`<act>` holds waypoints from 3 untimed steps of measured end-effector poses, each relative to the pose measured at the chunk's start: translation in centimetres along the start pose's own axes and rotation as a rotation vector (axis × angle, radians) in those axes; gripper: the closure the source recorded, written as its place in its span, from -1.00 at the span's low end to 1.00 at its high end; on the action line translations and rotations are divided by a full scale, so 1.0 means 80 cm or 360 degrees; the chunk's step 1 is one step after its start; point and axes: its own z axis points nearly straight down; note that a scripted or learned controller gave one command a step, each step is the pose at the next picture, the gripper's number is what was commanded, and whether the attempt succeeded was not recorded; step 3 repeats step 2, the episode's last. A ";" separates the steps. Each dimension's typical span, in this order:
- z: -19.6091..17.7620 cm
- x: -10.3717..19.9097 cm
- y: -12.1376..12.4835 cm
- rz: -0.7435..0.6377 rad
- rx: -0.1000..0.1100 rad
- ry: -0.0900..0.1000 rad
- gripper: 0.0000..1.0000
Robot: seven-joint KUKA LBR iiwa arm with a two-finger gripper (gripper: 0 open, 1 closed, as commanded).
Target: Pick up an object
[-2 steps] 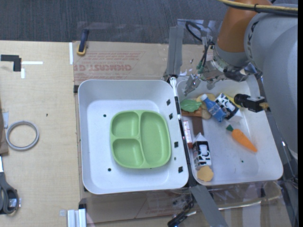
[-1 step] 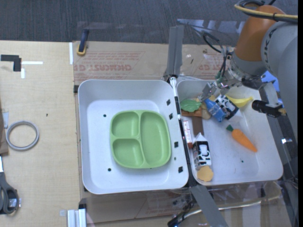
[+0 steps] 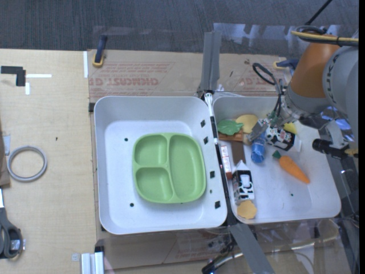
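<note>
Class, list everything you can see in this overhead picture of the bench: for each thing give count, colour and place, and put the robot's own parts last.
Bins: two, white, side by side on the bench.
Divided plate: one, green, middle of the left bin.
Carrot: one, orange, right bin, right of centre.
Blue object: one, right bin, below the gripper.
Green leaf-shaped item: one, right bin, upper left.
Black-and-white item: one, right bin, left side.
Tan round pieces: two, right bin, near and far corners.
Tape ring: one, grey, on the bench, left.
Arm: one, grey with orange band, upper right.
Gripper: one, over the right bin.

A roll of grey tape [image 3: 25, 163] lies on the wooden bench [image 3: 45, 113].
</note>
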 end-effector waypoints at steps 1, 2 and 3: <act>-0.010 0.002 0.001 -0.0006 0.0004 0.0004 1.00; -0.183 0.083 -0.008 0.0543 0.0013 0.0008 1.00; -0.183 0.083 -0.008 0.0543 0.0013 0.0008 1.00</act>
